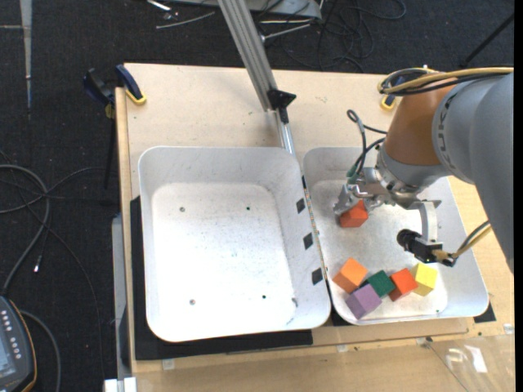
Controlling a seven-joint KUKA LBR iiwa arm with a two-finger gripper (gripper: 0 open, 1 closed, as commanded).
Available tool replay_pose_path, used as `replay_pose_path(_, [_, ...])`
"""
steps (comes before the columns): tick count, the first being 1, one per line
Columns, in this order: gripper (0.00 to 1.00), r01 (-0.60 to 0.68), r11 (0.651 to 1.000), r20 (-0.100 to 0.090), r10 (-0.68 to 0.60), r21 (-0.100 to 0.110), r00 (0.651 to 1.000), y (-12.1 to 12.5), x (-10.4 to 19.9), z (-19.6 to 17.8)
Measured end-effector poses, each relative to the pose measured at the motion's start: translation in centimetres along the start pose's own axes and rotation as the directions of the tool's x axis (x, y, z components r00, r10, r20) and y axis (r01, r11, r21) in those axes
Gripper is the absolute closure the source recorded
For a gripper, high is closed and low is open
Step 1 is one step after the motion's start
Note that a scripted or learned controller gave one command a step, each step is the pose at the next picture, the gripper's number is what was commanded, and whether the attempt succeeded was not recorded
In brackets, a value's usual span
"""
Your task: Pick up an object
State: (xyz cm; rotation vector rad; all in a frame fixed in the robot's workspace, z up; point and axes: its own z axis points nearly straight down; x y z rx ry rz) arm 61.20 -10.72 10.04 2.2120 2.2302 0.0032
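My gripper (356, 204) hangs over the back left part of the right bin (466, 288), below the orange band of the wrist. A red block (353, 216) sticks out from between its fingertips, and the gripper looks shut on it. Near the bin's front edge lie five more blocks in a cluster: orange (352, 273), green (380, 284), purple (364, 300), red-orange (403, 282) and yellow (426, 278).
The left bin (163, 219) stands beside the right one, sharing a raised rim with black marks (308, 239). A slanted metal pole (249, 47) comes down to the back of the bins. Cables and a black fitting (409, 240) hang from the arm above the cluster.
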Motion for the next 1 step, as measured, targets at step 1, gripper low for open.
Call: replay_pose_path(1, [1.0, 0.003, 1.0, -0.003, -0.003, -0.005, 1.0, -1.09, 11.74, -9.88])
